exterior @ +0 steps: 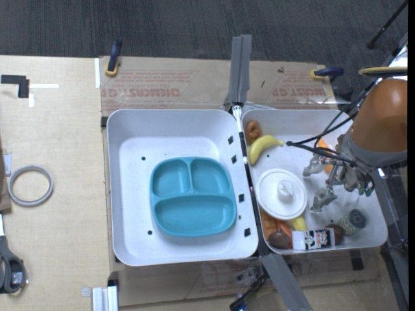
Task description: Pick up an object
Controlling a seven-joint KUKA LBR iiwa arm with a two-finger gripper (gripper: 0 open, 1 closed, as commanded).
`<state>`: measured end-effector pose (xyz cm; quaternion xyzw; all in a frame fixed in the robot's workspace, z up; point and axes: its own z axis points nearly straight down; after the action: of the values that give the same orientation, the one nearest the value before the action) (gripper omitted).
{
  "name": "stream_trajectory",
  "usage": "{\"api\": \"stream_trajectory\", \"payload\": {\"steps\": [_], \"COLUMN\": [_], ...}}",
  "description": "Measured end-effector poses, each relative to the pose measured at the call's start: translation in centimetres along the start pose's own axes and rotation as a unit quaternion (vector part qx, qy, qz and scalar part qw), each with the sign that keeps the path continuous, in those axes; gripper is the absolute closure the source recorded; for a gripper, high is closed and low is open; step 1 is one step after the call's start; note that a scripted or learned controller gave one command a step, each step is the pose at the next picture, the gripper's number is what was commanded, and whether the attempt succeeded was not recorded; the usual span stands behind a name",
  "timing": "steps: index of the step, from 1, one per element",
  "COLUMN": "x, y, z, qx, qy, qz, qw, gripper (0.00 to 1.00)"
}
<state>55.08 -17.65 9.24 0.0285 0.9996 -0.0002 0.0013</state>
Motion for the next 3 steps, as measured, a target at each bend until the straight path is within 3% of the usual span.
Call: {"api": "stream_trajectory", "payload": {"steps": [1,3], "x": [-7.0,-8.5], "y": [-3.3,-1.4], "z": [-0.1,-0.1], "qx": [0.000,0.000], "qy": [-0.002,-0.002], "qz": [-0.022,0.027], "qw": [0.9998,0.9996], "gripper": [0.00,0.00]}}
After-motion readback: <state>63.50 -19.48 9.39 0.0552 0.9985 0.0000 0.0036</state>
